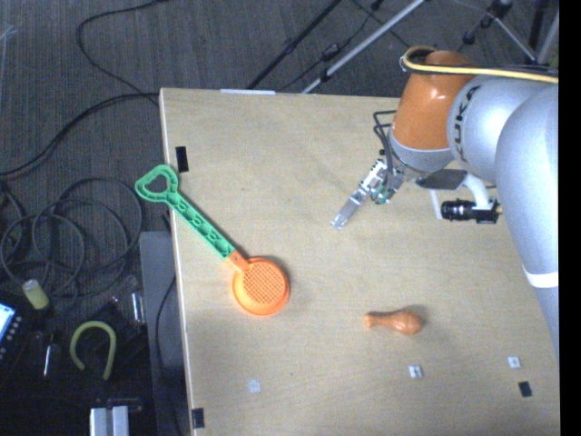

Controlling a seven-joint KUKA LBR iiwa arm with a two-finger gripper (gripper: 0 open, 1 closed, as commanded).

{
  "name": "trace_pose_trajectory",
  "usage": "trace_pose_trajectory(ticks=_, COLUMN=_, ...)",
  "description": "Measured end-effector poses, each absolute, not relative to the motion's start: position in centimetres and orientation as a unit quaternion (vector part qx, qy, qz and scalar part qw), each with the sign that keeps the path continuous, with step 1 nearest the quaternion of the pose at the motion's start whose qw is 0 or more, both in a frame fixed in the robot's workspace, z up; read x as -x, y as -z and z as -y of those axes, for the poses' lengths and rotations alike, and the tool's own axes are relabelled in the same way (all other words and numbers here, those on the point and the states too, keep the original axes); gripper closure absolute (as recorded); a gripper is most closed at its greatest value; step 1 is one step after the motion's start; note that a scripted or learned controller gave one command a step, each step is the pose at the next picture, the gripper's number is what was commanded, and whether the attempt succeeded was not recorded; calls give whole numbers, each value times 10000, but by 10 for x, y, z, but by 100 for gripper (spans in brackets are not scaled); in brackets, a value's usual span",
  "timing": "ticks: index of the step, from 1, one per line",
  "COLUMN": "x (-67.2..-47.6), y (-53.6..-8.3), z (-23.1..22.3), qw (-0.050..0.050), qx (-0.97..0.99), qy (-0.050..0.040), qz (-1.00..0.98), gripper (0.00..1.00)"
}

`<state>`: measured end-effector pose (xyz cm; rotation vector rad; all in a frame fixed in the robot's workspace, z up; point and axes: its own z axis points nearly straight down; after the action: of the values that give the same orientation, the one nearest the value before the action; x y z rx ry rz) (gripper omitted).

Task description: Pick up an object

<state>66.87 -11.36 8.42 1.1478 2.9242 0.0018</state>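
While the hand (349, 212) hangs over bare board, its grip state cannot be told.

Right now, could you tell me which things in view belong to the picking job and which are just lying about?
Part of the job:
- gripper, above the wooden board, nothing between its fingers
- green-handled orange strainer
- small orange pear-shaped object

Lying about:
- cables on the floor
- green U-shaped piece
- metal stand legs
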Motion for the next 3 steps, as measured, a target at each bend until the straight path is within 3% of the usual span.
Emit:
trace_pose_trajectory(ticks=1, x=-670, y=-95, z=112, qw=15, qx=-3659, qy=-27, qz=-9306, gripper=100)
trace_pose_trajectory(ticks=2, x=-665, y=-327, z=111, qw=15, qx=-4114, qy=-3, qz=-9114, gripper=100)
trace_pose_trajectory(ticks=3, x=-592, y=-376, z=119, qw=8, qx=-5142, qy=2, qz=-8577, gripper=100)
